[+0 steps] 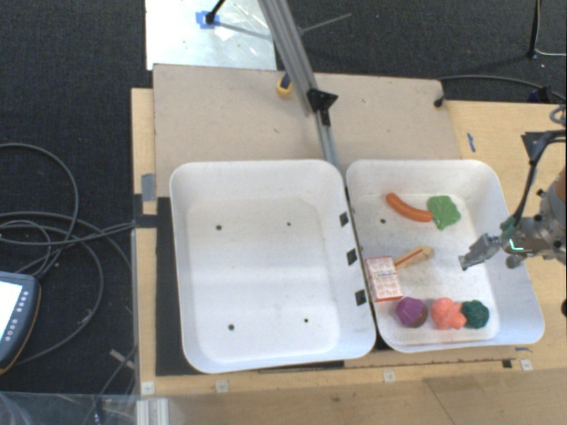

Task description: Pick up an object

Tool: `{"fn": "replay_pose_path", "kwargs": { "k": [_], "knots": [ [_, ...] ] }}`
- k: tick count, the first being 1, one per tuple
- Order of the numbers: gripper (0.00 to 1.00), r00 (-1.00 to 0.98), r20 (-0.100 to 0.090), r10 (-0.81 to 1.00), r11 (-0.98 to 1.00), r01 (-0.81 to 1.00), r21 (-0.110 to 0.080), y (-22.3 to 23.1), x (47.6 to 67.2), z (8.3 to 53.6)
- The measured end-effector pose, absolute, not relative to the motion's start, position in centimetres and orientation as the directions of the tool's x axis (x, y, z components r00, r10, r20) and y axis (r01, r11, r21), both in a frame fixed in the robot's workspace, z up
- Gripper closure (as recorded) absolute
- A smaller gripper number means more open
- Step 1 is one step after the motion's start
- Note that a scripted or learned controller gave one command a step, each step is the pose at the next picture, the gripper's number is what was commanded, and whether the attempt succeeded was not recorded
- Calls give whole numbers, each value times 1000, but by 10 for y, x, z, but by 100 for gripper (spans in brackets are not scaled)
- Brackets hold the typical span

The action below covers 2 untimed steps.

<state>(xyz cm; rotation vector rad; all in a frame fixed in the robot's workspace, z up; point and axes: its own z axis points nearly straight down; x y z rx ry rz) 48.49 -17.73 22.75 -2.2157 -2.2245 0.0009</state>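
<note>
**Gripper at right bin edge, nothing held — risk of a missed or crowded grasp**

Counter [390,113] carries two shallow white bins side by side. Left bin [190,264] has nothing to pick. Right bin [372,175] has all the candidates, so the task's object has to come from there.

Arm enters from the right; gripper [475,253] sits low over the right bin's right side, near the rim. Fingers: can't tell how far open from this view, too small and blurred. Nothing visible between them, so no hold on anything.

Objects, big to small:
- pink-and-white box [384,279], against the bin's left wall, near the divider
- green leafy toy [445,211], upper part, touching the end of the orange sausage [408,207]
- orange-red toy [448,314], bottom row, between the purple toy [410,312] and the dark green toy [476,313]
- small tan stick piece [413,257], mid-bin, alone

What could go wrong, my read:
- Bottom row is packed; the three toys touch or nearly touch, so a descent there likely clips a neighbour or pinches two.
- Sausage and green toy touch, same problem.
- Box hugs the wall; a finger may hit the rim.
- Stick is thin and flat; a closing grasp may slide over it.
- Gripper is over bare bin floor now; closing here grabs nothing.
</note>
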Motion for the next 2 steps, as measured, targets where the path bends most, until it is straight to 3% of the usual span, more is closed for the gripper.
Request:
{"fn": "replay_pose_path", "kwargs": {
  "k": [1, 2],
  "knots": [
    [0, -3, 0, 1000, 3, 1000, 2, -177, 486, 229],
    [0, -1, 1, 1000, 1, 1000, -2, -174, 488, 187]
  ]
}}
